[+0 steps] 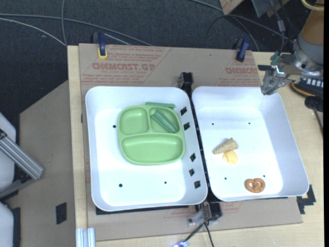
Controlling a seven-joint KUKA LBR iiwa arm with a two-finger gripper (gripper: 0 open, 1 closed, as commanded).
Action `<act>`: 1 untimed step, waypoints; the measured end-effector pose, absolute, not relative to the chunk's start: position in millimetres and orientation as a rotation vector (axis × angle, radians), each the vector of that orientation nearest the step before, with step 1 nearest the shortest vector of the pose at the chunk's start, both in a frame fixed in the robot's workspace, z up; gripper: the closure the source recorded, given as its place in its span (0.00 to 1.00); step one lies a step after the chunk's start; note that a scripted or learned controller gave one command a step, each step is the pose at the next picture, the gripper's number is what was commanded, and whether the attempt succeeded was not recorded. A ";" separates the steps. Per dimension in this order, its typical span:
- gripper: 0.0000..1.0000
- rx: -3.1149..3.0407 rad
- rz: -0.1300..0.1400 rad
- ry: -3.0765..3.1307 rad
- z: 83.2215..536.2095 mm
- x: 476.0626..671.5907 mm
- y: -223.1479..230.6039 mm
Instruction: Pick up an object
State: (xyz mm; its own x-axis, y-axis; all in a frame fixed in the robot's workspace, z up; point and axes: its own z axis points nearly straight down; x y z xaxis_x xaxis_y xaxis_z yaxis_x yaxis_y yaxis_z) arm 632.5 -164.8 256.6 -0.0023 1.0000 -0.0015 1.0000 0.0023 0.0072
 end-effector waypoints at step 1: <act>1.00 2.217 0.001 2.231 254.5 620.5 -102.7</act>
